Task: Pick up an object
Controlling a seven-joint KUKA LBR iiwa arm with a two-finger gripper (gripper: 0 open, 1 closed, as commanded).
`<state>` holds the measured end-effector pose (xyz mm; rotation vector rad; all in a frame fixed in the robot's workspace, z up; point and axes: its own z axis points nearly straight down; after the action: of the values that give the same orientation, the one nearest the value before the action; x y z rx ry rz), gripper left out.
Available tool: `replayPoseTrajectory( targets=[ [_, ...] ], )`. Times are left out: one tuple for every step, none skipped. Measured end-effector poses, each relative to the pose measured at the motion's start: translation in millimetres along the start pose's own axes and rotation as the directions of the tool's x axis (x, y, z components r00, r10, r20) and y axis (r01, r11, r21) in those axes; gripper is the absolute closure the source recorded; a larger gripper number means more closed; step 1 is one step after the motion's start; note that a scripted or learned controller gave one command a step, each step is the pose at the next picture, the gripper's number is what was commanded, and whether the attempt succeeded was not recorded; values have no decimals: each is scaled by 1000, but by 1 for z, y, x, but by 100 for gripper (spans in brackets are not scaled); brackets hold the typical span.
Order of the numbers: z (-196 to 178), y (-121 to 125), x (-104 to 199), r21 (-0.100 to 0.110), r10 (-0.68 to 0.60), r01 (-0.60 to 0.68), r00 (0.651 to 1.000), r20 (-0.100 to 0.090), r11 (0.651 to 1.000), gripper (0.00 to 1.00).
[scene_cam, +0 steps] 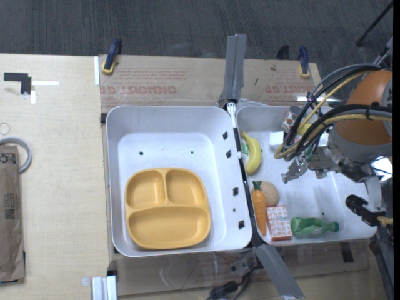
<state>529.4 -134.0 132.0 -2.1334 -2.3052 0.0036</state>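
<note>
The gripper (299, 167), whose state cannot be told, is hung over the right bin (275, 122), the light, stiff juice carton (279, 222) just below-left being best taken across its flat sides.

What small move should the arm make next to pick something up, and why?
Probably lower the gripper down and a little toward the round beige ball. The gripper hangs above bare floor of the right bin with nothing between its fingers, and the ball lies nearest, beside the carrot and just below the banana.
</note>
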Motion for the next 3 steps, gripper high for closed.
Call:
replayPoseTrajectory(
  targets=[
    [41, 53, 7, 0, 351, -351, 937, 1, 937, 0],
    [-6, 32, -4, -1, 339, -339, 941, 1, 941, 0],
    [-5, 55, 9, -2, 40, -40, 999, 1, 999, 0]
  ],
)
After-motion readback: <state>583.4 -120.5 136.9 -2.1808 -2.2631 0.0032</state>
